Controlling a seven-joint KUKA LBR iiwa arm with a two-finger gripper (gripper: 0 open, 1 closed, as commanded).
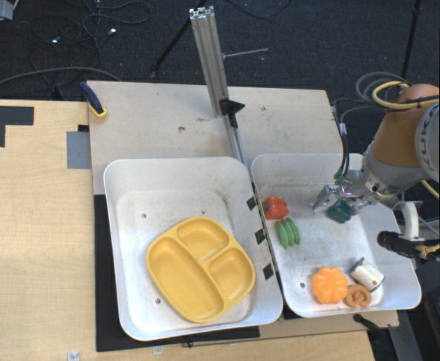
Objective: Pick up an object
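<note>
While the arm reaches in over the right bin (pixel 400 295), the gripper (pixel 337 198) sits low near that bin's far side, with a dark green object (pixel 341 211) directly at its tips. Whether that green piece is truly between the fingers I cannot tell — the metal parts blur together, and the finger spacing cannot be read either.

Positions taken from the gripper:
- red toy (pixel 275 207) — out to its left, near the bin's left wall
- green ridged piece (pixel 288 232) — left and nearer the camera, just below the red toy
- orange pumpkin-shaped toy (pixel 329 285) — well toward the near edge
- small brown ring (pixel 358 297) touching the pumpkin's right side
- white cylinder (pixel 367 275) just above the ring

The left bin (pixel 122 201) holds a yellow divided plate (pixel 199 268), far to the gripper's left.
</note>
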